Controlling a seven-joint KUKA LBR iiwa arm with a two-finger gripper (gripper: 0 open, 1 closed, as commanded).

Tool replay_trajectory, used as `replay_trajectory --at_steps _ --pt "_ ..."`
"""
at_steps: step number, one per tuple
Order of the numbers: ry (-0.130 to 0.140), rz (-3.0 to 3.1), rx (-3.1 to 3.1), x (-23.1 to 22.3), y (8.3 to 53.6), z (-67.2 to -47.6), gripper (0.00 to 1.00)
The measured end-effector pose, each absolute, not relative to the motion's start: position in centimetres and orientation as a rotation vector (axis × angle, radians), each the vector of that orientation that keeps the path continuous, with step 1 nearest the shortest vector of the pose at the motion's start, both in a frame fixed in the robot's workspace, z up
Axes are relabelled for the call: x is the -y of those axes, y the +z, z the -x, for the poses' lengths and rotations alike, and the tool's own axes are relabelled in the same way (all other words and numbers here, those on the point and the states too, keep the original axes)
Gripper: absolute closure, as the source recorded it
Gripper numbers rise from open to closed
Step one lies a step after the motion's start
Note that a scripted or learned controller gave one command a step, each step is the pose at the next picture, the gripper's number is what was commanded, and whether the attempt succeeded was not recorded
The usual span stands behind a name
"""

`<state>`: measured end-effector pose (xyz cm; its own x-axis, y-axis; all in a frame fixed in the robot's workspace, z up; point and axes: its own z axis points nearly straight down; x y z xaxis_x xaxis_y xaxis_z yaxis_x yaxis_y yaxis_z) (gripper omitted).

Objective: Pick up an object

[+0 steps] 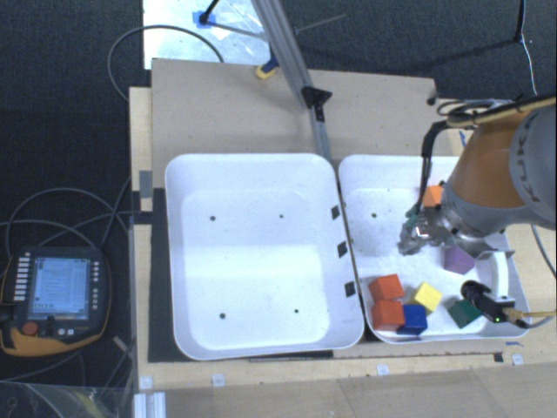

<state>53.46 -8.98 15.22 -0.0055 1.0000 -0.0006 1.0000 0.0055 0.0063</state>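
Note:
The grey arm with its orange band reaches in from the right over the right bin (365, 181). Its gripper (414, 236) hangs low over the middle of that bin, above bare white floor. A small orange block (432, 196) peeks out just behind the wrist. A purple block (459, 259) lies right of the gripper, partly under the arm. Along the front of the bin sit two orange blocks (386, 286) (388, 313), a yellow block (427, 297), a blue block (415, 319) and a green block (464, 313). Nothing is visibly held.
The left bin (187, 181) lies beside the right one, with a shared ridge and black clips (341, 249) between them. A slanted metal pole (287, 46) crosses the back. A teach pendant (54, 299) sits on the floor at left. A black cable loops above the arm.

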Motion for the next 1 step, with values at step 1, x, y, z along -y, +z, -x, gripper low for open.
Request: replay_trajectory --at_steps 1 --pt "0.008 -2.209 -2.224 8.10 21.17 -53.51 1.00"
